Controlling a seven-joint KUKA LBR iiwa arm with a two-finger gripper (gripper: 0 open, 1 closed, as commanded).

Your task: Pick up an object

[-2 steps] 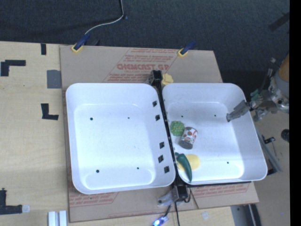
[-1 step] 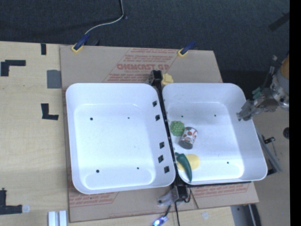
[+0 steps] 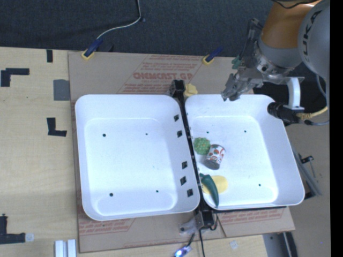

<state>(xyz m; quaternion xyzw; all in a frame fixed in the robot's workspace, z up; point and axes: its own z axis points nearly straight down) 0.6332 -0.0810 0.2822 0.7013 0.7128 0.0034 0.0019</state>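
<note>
Below, a small red-and-white can [image 3: 215, 156] lies tilted; fingers' [image 3: 231, 95] state unclear.

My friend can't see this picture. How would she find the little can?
Look in the right bin, close to the divider between the bins. The small can lies tipped on its side beside a green bumpy ball. It alone has a red and white label and a shiny metal end.

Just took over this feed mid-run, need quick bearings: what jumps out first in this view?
The grey arm with the orange band at upper right, its gripper hanging over the far rim of the right white bin. Next, a small cluster along that bin's left side: a green leafy lump, a small red-and-white can, and a yellow piece beside a dark green pod-shaped item.
</note>
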